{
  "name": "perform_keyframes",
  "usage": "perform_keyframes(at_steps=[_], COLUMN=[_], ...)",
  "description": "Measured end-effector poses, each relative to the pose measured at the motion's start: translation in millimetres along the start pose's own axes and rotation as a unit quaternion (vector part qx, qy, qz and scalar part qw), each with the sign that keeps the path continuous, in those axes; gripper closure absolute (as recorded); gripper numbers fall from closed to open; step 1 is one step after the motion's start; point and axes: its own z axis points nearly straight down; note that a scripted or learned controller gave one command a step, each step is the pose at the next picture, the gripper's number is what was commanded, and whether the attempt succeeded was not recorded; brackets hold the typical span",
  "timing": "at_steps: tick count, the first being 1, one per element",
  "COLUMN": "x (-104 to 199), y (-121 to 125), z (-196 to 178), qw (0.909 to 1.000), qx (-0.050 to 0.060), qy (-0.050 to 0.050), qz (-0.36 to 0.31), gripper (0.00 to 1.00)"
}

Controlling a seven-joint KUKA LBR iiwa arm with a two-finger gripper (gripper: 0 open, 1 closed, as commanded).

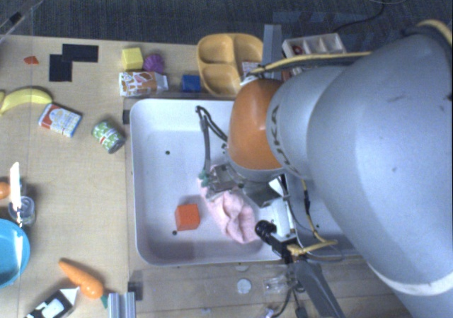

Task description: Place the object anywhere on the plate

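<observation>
My gripper (216, 180) hangs low in the white bin (152, 168), right of the bin's middle, under the orange wrist band. A crumpled pink soft object (237, 217) lies in the bin directly below and right of the gripper, touching or very close to it. An orange cube (187, 217) rests on the bin floor, left of the pink object and apart from the gripper. A yellow divided plate (225, 61) sits just beyond the bin's far edge. Part of a blue plate (13, 256) shows at the lower left edge of the view.
The big grey arm covers the right side of the view. On the bench left of the bin lie a banana (25, 99), a small carton (60, 120), a green can (108, 135) and a carrot (81, 277). Small blocks and a box (141, 83) line the far edge.
</observation>
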Motion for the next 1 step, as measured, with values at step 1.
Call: perform_keyframes(at_steps=[1], x=[68.7], y=[0.6], z=[-35.2], qw=[0.9996], qx=[-0.002], qy=[0.000], qz=[-0.027], gripper=[1.00])
